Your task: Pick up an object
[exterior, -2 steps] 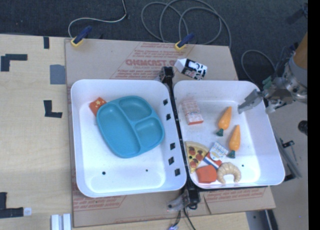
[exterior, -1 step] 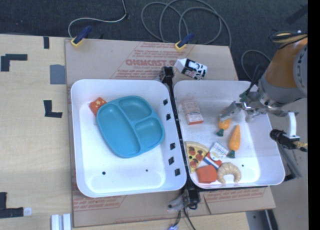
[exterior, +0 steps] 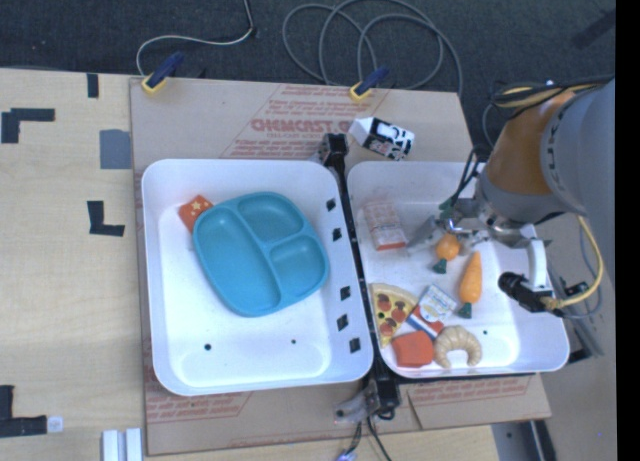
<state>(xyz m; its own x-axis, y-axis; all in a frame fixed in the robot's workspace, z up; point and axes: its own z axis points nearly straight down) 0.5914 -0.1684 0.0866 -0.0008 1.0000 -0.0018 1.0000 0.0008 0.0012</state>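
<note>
— Orange plastic, that's what sits nearest the gripper (exterior: 452, 232): a small round orange toy fruit (exterior: 448, 246) in the right-hand shallow white bin (exterior: 500, 174), just under the tool's tip. Whether it is gripped or merely touched, I cannot tell.

— And the fingers?

— Cannot tell; the metal parts blur together at the wrist.

— What else is within reach?

— An orange plastic toy carrot (exterior: 469, 277) lies just beside the round fruit, lengthwise toward the bin's near edge. Nearer still to that edge are a tan toy croissant (exterior: 459, 346), a red toy block (exterior: 412, 349), a toy pizza slice (exterior: 389, 307) and a small silvery wrapped packet (exterior: 436, 301). A pale flat packet (exterior: 383, 223) rests near the divider.

— How would the round fruit handle?

— My guess is light, hollow and stiff, with a smooth skin that could squirt out of a pinch. I'd close across its widest part, squarely from above.

— And the carrot?

— Likely just as light; take it across the thick middle, not the tapered tip.

— The other bin?

— It holds a light-blue sectioned plastic plate (exterior: 262, 251) resting over the edge of a small orange-red block (exterior: 194, 211). The plate is broad and shallow, poor for a two-finger grip except at its rim.
</note>
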